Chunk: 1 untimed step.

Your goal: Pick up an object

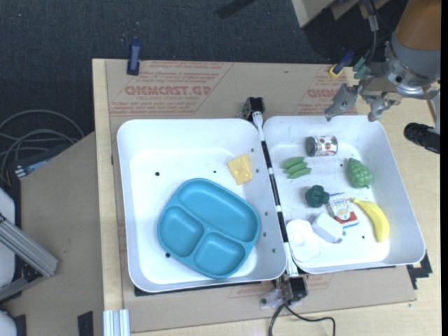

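Gripper (357,105) is hovering above the right bin's (402,187) far rim, fingers spread wide, gripping nothing. Small can (321,145) is lying just below and left of it; green pepper (359,173) is sitting directly beneath; banana (374,218) is lying farther down.

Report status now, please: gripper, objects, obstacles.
Gripper open, above right bin's far rim, holding nothing. Can nearest below it. Nothing blocking.
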Available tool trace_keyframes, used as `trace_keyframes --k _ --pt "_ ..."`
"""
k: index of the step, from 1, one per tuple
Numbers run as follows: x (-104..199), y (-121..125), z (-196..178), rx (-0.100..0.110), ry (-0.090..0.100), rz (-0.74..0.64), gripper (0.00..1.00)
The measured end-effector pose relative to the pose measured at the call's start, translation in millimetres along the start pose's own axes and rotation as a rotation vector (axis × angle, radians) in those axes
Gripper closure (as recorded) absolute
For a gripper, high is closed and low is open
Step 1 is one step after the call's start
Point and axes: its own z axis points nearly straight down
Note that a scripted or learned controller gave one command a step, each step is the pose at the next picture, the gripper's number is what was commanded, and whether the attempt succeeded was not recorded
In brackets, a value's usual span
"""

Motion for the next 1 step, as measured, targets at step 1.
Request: trace_keyframes --k 1 --pt "18.4 -45.3 126.2 0.002 0.0 0.0 0.0"
